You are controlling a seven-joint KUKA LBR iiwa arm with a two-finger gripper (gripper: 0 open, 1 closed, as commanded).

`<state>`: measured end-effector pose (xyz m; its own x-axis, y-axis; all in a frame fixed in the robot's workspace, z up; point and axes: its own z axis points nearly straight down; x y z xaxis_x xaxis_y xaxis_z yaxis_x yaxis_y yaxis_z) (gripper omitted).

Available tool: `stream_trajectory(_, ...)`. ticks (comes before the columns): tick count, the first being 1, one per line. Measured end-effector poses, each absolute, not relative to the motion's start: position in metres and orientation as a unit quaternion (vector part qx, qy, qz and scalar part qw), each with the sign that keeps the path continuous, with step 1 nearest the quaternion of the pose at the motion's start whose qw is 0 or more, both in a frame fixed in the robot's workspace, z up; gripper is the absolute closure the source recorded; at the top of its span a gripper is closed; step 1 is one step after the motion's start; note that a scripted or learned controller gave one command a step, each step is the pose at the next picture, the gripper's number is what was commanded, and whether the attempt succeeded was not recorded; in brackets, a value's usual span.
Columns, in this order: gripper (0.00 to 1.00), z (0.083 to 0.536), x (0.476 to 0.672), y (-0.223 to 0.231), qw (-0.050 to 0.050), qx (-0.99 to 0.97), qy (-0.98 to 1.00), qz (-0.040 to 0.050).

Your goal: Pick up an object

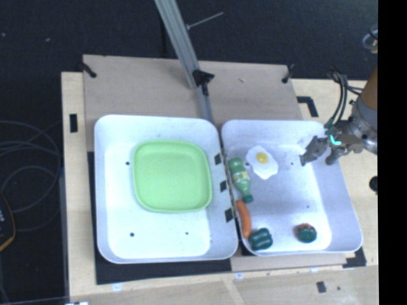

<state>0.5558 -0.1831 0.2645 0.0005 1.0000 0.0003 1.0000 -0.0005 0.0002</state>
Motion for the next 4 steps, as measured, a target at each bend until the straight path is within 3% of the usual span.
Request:
stream_trajectory(1, 0.00, 0.265, 0.556, -0.183, 0.000, -0.707, -0.707, -0.0002)
stream_trajectory(2, 0.00, 0.217, 0.546, -0.184, 0.001, -0.707, -0.707, 0.0009)
stream_trajectory(4, 0.00, 0.102, 0.545, -0.185, 0.002, -0.707, -0.707, 0.0012)
